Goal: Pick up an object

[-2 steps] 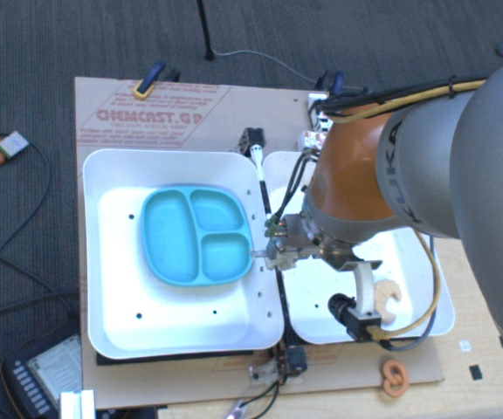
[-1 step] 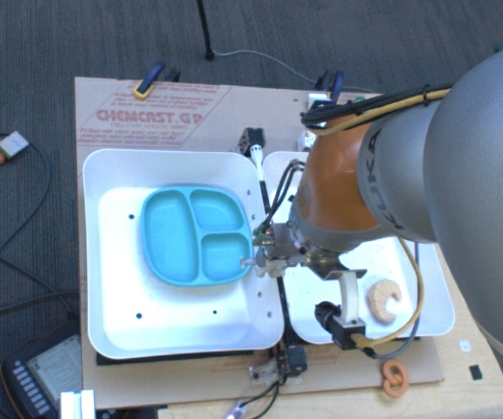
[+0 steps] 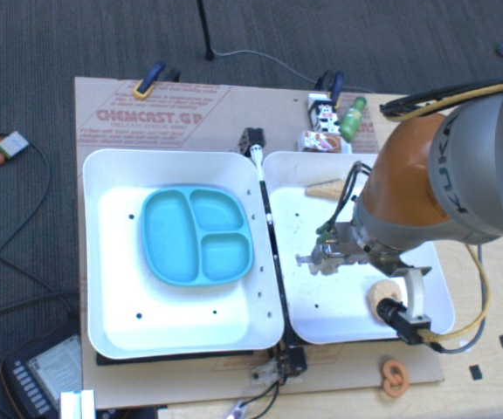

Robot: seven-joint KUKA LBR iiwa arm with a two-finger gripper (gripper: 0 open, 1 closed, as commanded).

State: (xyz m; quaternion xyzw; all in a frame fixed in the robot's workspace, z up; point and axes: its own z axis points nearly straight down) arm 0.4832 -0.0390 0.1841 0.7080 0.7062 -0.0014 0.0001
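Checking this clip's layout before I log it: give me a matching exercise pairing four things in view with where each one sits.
Things:
1. blue divided plate
2. gripper
3. orange ring
4. green bottle

Places:
A. on the board behind the right bin
B. in the left bin
C. on the board in front of the right bin
D. over the right bin's floor

Pairs: 1-B, 2-D, 3-C, 4-A

divided plate [image 3: 197,236] in left bin [image 3: 112,177], end effector [image 3: 321,260] over right bin [image 3: 299,317]
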